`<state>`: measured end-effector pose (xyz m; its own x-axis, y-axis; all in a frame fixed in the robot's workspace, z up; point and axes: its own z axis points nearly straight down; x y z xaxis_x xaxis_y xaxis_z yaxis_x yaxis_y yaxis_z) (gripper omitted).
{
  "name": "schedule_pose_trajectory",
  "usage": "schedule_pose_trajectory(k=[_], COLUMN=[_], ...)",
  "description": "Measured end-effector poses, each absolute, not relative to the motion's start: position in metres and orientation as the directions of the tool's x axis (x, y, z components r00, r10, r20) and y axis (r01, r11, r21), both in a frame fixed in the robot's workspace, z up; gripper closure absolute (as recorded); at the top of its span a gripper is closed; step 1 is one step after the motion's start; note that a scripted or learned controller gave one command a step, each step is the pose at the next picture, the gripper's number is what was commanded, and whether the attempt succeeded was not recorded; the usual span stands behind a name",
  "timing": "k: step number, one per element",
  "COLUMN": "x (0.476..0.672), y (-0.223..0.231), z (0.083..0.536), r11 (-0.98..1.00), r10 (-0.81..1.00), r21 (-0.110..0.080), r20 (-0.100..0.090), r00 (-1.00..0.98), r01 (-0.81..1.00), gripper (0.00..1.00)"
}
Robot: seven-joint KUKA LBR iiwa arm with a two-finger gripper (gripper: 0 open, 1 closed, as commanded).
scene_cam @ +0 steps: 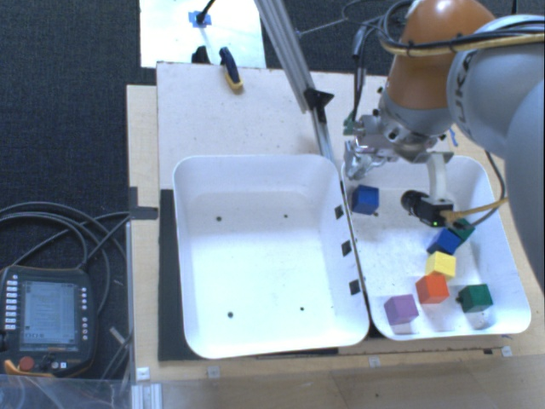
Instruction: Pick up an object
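My gripper (358, 167) hangs over the back left corner of the right bin (513, 273), under the orange wrist band. A blue cube (365, 199) sits just below and in front of it, close to the wall shared by the two bins. Whether the gripper touches that cube is unclear from this angle. Further right in the same bin lie a second blue cube (444, 241), a yellow cube (440, 264), an orange cube (433, 288), a purple cube (400, 309) and a green cube (475, 297).
The left bin (182, 228) stands beside the right one. A black cylindrical part (419, 204) on the arm hangs above the right bin. A slanted metal pole (289, 49) crosses behind the bins. A teach pendant (47, 313) and cables lie at the far left.
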<state>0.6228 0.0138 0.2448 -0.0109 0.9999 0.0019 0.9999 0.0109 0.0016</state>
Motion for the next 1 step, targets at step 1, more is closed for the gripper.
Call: schedule_pose_trajectory(k=[1], x=[0.6355], y=[0.075], z=[0.2414], r11=[0.012], r10=[1.0], r21=[0.003], r20=[0.003], r00=[-0.012], r01=[1.0], gripper=[1.0])
